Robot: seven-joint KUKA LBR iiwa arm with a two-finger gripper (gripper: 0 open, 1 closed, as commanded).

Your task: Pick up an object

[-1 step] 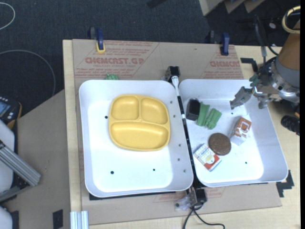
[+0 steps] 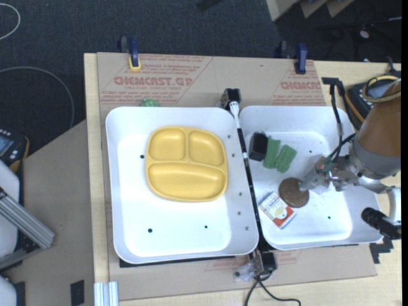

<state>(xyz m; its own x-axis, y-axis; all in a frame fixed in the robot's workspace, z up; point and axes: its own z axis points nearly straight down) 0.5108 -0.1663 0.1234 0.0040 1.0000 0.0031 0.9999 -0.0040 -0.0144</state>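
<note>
The right bin (image 2: 331,231) holds a brown round disc (image 2: 293,192), a green ridged piece (image 2: 279,156), a small black block (image 2: 258,146) and a white and red card packet (image 2: 277,210). My gripper (image 2: 317,178) hangs low over the right bin's middle, just right of the brown disc and touching or nearly touching its edge. The arm's orange band and grey wrist (image 2: 382,142) rise behind it on the right. Nothing shows between the fingers.
The left bin (image 2: 127,190) holds a yellow three-compartment plate (image 2: 187,163). A black clip (image 2: 231,97) sits at the seam between the bins at the back. Blue clamps (image 2: 132,51) hold the cardboard-covered bench. Cables run at the right bin's back right corner.
</note>
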